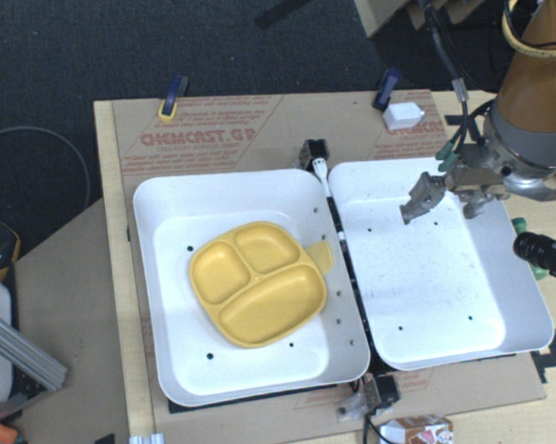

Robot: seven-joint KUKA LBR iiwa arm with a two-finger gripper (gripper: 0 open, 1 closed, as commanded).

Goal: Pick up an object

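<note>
The yellow divided plate (257, 282) is seen lying flat in the left bin (155, 210), its long axis running from about ten o'clock to four o'clock, three shallow compartments facing up. From the gripper (443, 194), hung over the right bin (492, 344) with nothing between its fingers, the plate lies toward eight o'clock, well apart; whether those fingers are apart or together cannot be told.

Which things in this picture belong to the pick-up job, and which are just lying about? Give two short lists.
Part of the job:
yellow divided plate in the left bin
gripper over the right bin

Just lying about:
white block on the board
blue clamps at the board's far edge
cables on the floor
</note>
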